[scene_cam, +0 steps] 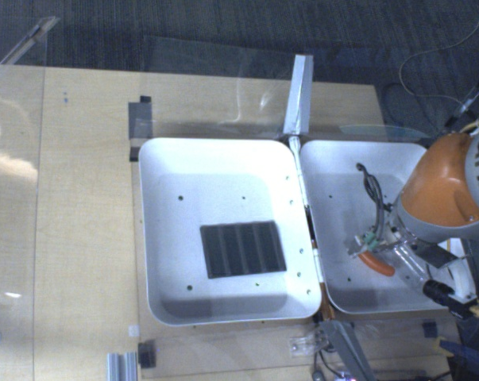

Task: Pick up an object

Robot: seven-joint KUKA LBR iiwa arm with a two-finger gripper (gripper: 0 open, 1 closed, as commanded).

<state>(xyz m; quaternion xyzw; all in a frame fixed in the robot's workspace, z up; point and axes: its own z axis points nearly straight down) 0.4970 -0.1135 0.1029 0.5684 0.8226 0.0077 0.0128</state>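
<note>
Seen from above, the grey arm with its orange band (pixel 438 189), marked with the partial letters "KU", reaches into the right shallow white bin (pixel 334 213) at the frame's right. Its pincer (pixel 374 248) hangs low over a small orange-red oblong object (pixel 376 263); its opening cannot be told. A dark ribbed rectangular mat (pixel 243 249) lies in the left white bin (pixel 168 213) on the pale wooden tabletop (pixel 72 213).

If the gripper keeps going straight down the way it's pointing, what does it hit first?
Probably the orange object lying on the right bin's floor: the gripper sits right over it. Depth is unclear, so it may already be touching.
</note>
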